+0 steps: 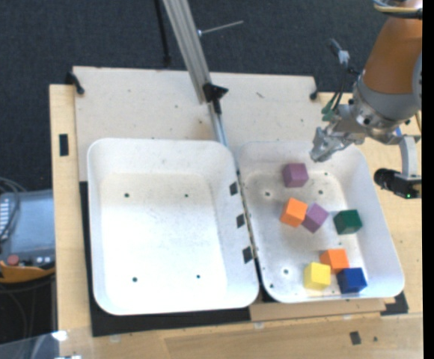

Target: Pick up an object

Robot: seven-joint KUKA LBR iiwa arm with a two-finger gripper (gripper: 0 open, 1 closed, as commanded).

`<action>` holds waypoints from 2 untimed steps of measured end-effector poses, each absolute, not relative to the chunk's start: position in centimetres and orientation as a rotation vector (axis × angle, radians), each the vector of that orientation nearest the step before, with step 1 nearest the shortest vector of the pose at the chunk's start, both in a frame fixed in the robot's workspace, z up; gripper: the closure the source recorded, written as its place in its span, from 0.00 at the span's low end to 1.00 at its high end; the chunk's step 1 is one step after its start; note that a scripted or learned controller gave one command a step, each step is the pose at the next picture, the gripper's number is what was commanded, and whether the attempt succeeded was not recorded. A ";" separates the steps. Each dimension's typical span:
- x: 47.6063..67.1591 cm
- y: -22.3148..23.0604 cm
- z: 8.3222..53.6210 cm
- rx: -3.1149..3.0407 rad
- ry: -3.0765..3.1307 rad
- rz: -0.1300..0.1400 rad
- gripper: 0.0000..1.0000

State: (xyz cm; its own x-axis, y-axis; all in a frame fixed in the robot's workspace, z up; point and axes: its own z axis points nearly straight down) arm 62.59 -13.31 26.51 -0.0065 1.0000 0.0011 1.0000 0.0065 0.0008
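Observation:
The right bin [374, 193] holds several small cubes. A purple cube [295, 174] lies near the back, an orange cube [294, 212] and a second purple cube [316, 217] touch in the middle, and a green cube [347, 221] sits to their right. At the front lie a yellow cube [316, 274], a blue cube [352, 280] and another orange cube [336, 258]. My gripper [320, 151] hangs over the bin's back edge, just up and right of the rear purple cube, with nothing seen between its fingers.
The left bin [164, 223] stands beside the right one. A slanted metal rail [191, 47] runs from the top down to the gap between the bins. A grey device [22, 230] with cables sits at the far left.

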 end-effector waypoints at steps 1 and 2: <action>61.8 -7.8 25.2 -2.214 -2.228 0.001 1.00; 60.7 -3.3 24.9 -2.214 -2.227 0.001 1.00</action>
State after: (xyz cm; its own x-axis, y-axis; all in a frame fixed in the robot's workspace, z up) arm 60.71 -3.31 24.92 -0.0063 1.0000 0.0006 1.0000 0.0063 -0.0012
